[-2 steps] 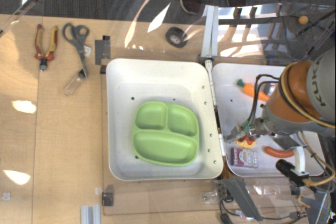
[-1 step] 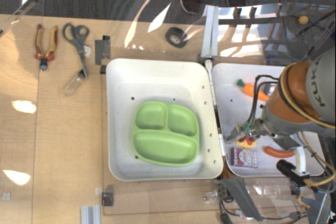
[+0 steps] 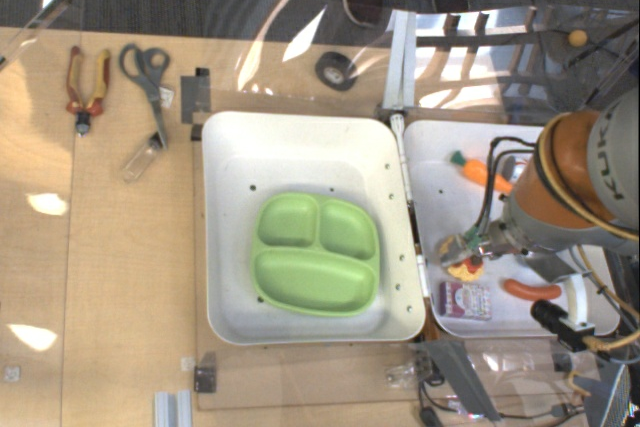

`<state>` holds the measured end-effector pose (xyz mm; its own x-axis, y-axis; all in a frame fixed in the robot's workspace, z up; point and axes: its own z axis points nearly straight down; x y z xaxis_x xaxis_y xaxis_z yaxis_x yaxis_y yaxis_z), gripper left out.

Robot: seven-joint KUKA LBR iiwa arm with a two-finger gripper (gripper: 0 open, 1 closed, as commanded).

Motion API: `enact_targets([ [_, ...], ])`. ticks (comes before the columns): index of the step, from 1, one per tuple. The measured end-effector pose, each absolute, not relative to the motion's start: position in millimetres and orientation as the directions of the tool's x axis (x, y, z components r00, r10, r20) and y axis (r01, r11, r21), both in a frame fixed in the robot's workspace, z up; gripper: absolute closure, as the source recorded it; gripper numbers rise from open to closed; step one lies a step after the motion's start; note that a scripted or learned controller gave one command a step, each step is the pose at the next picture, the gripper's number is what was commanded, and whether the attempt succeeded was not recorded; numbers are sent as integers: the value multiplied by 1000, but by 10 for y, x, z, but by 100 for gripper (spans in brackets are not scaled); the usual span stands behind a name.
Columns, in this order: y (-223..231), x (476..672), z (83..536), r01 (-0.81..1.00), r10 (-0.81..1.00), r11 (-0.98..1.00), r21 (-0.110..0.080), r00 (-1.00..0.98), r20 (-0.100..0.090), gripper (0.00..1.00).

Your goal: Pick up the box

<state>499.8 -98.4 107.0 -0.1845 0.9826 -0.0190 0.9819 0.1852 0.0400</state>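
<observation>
The wooden bench (image 3: 100, 245) carried two white bins; pliers (image 3: 82, 87) and scissors (image 3: 148, 80) lay well apart at its far left, out of the work. The left bin (image 3: 225, 215) held a green tray (image 3: 318, 253). In the right bin (image 3: 440, 155), the box (image 3: 466, 301) lay flat near the front wall, a sausage (image 3: 532, 290) beside it. The gripper (image 3: 468, 250) hung just above the box, poised over it for a grasp; whether it was wide or narrow I could not tell.

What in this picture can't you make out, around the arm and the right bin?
- Gripper: too small and cluttered in the camera view to read.
- Right bin: its right part is hidden under the arm.
- Box: label too small to read.
- Carrot: one end sits behind cables.
</observation>
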Motion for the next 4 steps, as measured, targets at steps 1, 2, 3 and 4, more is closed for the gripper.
enact_targets([
  [1, -257, 4883, 2261, 998, 998, 68, 4, -68, 0, 100],
  [2, 115, 5485, 2295, 988, 988, -152, 1, 152, -1, 100],
  [3, 335, 6092, 1864, 972, 972, -234, 7, 234, -1, 100],
  [4, 351, 6098, 1961, 974, 974, -225, 8, 225, -2, 100],
])
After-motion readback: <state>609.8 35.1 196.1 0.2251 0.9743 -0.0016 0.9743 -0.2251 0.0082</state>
